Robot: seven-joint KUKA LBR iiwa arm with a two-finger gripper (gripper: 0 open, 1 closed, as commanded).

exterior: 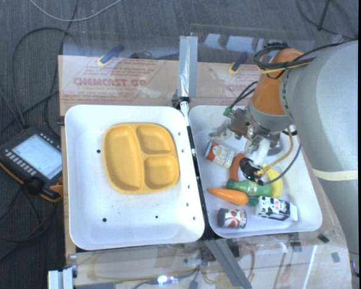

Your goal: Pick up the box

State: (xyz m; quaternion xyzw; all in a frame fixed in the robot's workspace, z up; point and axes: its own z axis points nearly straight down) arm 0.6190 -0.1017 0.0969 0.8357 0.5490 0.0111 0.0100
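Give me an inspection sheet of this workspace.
Surface: two shallow white bins side by side, left bin, right bin.
Job's things: black-and-white carton box lying in the right bin's near corner.
Clutter: yellow three-compartment plastic tray in the left bin; red-and-white can, orange toy carrot and small orange-and-white carton in the right bin.
Grippers: hand low over the right bin's far part; finger state unclear.
Cables: yellow cable looping below the wrist.
Surroundings: orange-edged handheld pendant on the floor, left.
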